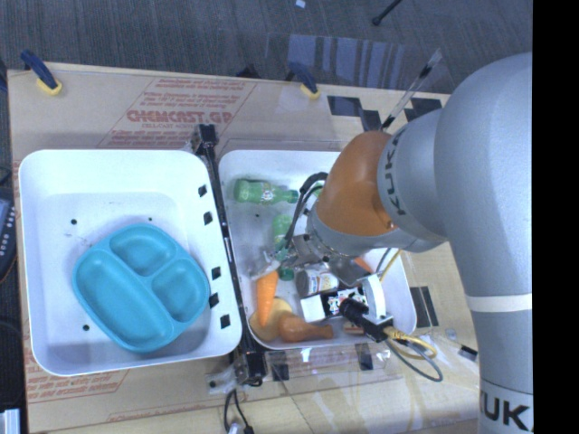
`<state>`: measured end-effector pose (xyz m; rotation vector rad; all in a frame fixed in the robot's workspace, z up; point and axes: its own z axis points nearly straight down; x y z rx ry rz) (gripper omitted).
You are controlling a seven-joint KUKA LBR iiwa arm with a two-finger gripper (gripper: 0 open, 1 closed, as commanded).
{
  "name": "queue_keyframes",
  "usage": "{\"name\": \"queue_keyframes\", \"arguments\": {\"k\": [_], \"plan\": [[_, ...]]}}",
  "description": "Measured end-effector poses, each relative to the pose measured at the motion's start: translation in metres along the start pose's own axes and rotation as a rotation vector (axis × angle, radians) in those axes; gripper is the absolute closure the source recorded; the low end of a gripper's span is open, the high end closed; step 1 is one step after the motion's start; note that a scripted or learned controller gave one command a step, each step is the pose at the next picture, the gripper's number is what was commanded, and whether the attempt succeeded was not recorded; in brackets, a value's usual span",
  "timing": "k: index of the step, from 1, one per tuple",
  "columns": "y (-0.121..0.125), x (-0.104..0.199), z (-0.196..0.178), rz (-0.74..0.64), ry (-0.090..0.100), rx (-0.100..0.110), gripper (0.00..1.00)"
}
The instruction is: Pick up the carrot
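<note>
Lower centre, right bin point(237, 208): carrot point(266, 297), lying near front wall.
Gripper point(303, 274): just right of carrot, possibly touching; finger spread hidden, cannot tell.
Left bin point(36, 242): blue plate point(140, 284).

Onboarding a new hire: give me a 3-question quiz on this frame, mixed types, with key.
1. True or false: the carrot lies in the same bin as the blue divided plate.
2. Which bin is the arm reaching into? A) left B) right
3. Fill in: the green bottle lies near the right bin's ___ wall (far/near).

Key: 1 false, the plate sits in the left bin; 2 B, the right bin; 3 far.
</note>
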<state>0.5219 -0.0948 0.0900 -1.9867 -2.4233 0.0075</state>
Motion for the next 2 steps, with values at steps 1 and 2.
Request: {"name": "queue_keyframes", "arguments": {"k": [1, 2], "plan": [[0.001, 0.001, -0.01, -0.019, -0.002, 0.003, 1.0], [0.062, 0.034, -0.104, 0.228, -0.003, -0.006, 1.0]]}}
